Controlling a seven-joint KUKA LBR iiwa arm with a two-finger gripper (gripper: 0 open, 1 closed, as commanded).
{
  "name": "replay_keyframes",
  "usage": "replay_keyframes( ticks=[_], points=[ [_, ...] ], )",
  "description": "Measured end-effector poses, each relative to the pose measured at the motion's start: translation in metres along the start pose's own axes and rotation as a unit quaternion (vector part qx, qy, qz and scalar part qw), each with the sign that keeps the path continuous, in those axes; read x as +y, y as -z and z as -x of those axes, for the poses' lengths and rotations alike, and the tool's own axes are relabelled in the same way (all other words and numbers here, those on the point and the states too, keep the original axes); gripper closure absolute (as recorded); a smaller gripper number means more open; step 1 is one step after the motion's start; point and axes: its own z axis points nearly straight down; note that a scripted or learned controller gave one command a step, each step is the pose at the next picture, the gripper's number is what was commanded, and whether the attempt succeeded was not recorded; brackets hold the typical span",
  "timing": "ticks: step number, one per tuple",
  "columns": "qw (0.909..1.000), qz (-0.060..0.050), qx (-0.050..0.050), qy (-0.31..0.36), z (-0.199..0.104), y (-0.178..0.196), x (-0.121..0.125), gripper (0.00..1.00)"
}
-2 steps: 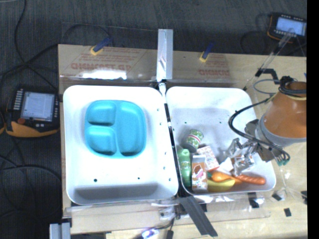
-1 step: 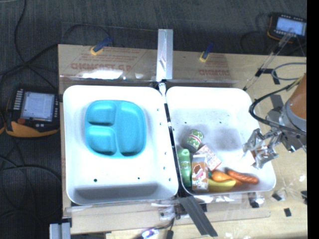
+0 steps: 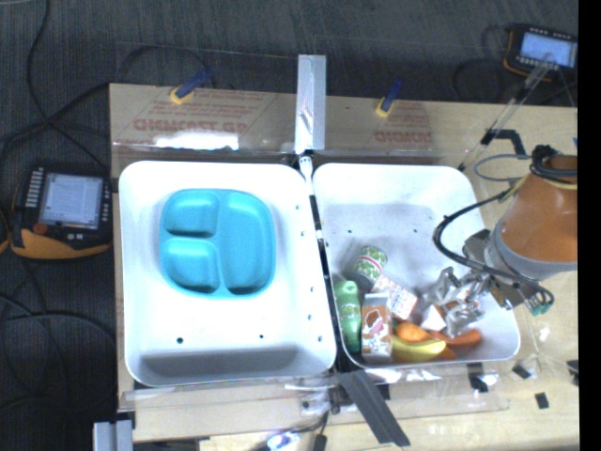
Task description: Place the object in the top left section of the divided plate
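Hard to tell whether the two-finger metal gripper (image 3: 457,301) stands spread or pressed shut, tangled as it looks against the clutter beneath; no item visibly pinched. Sits low over the right-hand end of the heap of small toy groceries (image 3: 404,322) in the lower part of the shallow white right bin (image 3: 394,195), just above a small orange carrot-like piece (image 3: 411,332) and a yellow plastic banana (image 3: 419,348), with a reddish-orange piece (image 3: 467,338) just beside. Further left in the same heap: a red-and-white carton (image 3: 377,327), a green bottle-shaped item (image 3: 348,310) against the bin wall, a green-and-white can (image 3: 371,263) lying tilted. Probably the picking step, nothing yet carried. Best to settle on one piece at the edge of the heap, not a buried one; to come straight down, close across the narrow width, then lift clear of the neighbours before swinging left over the wall between the bins. Likely slippery and rounded, these pieces, so prone to rolling out of a loose grip. Then across to the light-blue three-part divided plastic plate (image 3: 218,241) in the shallow white left bin (image 3: 131,252), well apart from the heap; aim for the smaller top left section (image 3: 192,212), low enough on release to stop a bounce over the ridge into the section below or the large one to the right
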Motion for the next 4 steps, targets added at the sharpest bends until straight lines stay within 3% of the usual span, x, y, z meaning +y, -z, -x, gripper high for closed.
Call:
replay_keyframes(
  ticks=[1,2,3,4],
  points=[
    [0.9775,-0.003,-0.001,0.211,0.010,-0.002,-0.003,1.00],
    [0.9549,-0.022,-0.005,0.296,0.009,-0.001,0.011,1.00],
    [0.9195,-0.014,-0.007,0.393,0.001,-0.001,-0.002,1.00],
    [0.9101,0.003,0.007,0.414,0.023,0.012,0.095,1.00]
  ],
)
